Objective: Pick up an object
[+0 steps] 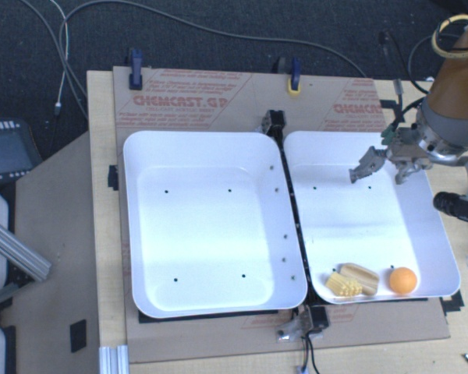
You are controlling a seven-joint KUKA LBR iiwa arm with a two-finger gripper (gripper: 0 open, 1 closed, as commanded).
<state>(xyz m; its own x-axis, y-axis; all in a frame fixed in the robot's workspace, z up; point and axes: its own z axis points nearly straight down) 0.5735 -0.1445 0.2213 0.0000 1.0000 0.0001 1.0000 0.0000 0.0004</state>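
Gripper (pixel 384 168) open, holding nothing, high in right bin (pixel 421 209). I see corn (pixel 344 285) and bread roll (pixel 359 273) lying left-right at near rim, orange ball (pixel 403 280) beside; mid-bin floor clear.

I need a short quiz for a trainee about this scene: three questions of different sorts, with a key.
1. True or false: the orange ball lies in the left bin.
2. What lies just left of the ball? A) corn cob and bread roll B) a cup C) a spoon
3. Fill in: the gripper hangs open above the ___ bin, holding nothing.

Key: 1 false, it lies in the right bin; 2 A; 3 right.
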